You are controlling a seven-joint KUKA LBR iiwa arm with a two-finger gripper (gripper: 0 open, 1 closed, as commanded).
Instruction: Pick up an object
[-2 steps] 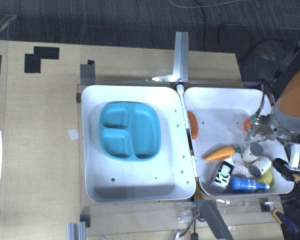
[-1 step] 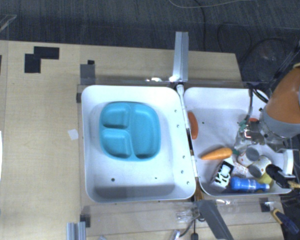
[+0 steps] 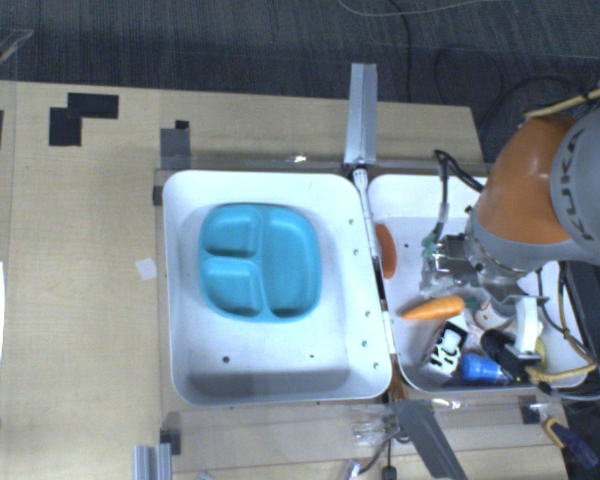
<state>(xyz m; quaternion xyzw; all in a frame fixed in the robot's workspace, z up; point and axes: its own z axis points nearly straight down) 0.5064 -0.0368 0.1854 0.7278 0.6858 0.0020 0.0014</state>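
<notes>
In the right bin (image 3: 410, 208), an orange carrot-shaped piece (image 3: 430, 309) lies across the middle. A reddish-orange sausage-shaped thing (image 3: 385, 250) rests along the bin's left wall. Near the front edge sit a small black-and-white block (image 3: 445, 347) and a blue object (image 3: 479, 370). My gripper (image 3: 450, 273) hangs low over the right bin, just above and behind the carrot piece, with the grey arm and its orange band covering the bin's right half. I see nothing between the fingers.
The left bin (image 3: 270, 368) holds a blue divided plate (image 3: 260, 261) in its middle. A metal rail (image 3: 361, 118) stands behind the divider between the bins. A cable (image 3: 410, 13) trails on the dark floor behind the bench.
</notes>
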